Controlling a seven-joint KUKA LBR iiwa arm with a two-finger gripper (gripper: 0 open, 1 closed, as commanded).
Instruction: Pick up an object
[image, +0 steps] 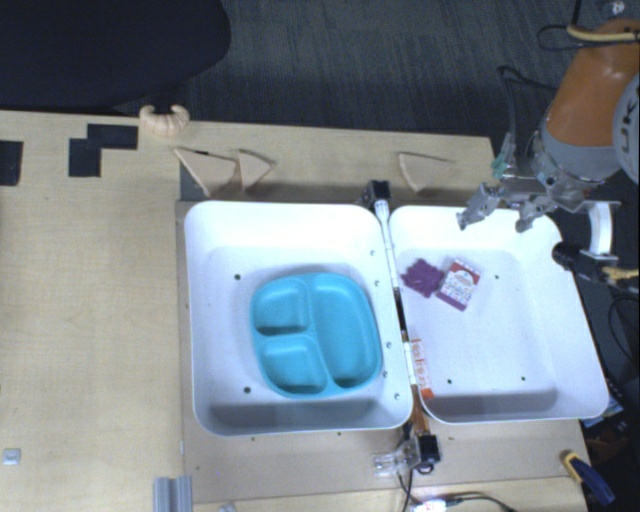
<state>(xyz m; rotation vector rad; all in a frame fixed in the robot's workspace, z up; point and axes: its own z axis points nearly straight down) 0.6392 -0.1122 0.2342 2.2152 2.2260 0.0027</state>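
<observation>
In the right bin, near its back left, lie a small purple object and, touching its right side, a red and white packet. My gripper hangs over the bin's back right corner, above and to the right of both objects. Its two fingers are spread apart, open, with nothing between them. The grey arm with its orange band comes in from the upper right.
A blue divided plate lies in the left bin. A divider with a black clip runs between the bins. Cables hang at the right edge by the arm.
</observation>
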